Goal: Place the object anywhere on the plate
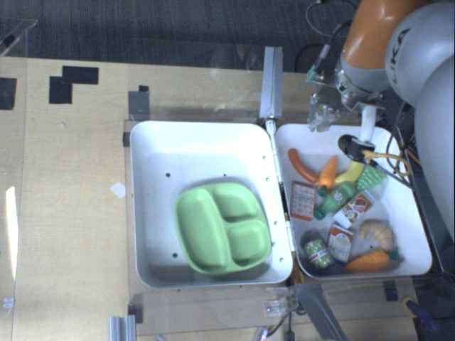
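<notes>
Sitting in the left bin [142,212], a green plate [223,227]; hand [321,121] state unclear.

A green plate [222,226] sits in the left bin [149,190]. At 3 o'clock, toy food fills the right bin [419,240].

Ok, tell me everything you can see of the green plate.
The green plate is a light green, smooth, plastic-looking divided tray with rounded corners. It has three compartments: one long section on the view's left and two smaller ones on the right. Nothing lies in any of them. It rests flat on the floor of the left bin, turned slightly askew, toward the bin's near side. Only the bin touches it; the hand hangs far off over the other bin.
</notes>
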Tool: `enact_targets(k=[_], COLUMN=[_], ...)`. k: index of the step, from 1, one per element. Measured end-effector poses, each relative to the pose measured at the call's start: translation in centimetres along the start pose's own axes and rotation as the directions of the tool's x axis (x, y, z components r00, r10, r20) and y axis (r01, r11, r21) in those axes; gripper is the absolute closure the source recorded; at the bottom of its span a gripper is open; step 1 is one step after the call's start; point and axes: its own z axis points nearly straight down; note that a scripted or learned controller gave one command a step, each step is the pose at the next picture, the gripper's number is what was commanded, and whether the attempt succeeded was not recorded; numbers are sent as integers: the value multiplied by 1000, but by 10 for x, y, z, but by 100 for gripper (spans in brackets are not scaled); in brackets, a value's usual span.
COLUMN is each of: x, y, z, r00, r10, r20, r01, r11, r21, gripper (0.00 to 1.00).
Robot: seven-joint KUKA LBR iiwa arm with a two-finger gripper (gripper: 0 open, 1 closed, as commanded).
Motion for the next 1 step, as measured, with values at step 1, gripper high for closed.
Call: enact_targets(k=[1], x=[1], y=[0], z=[-110], r00=[987], r10=[-162], r20=[0], r01=[162], r11=[987], r21=[-3], gripper=[100])
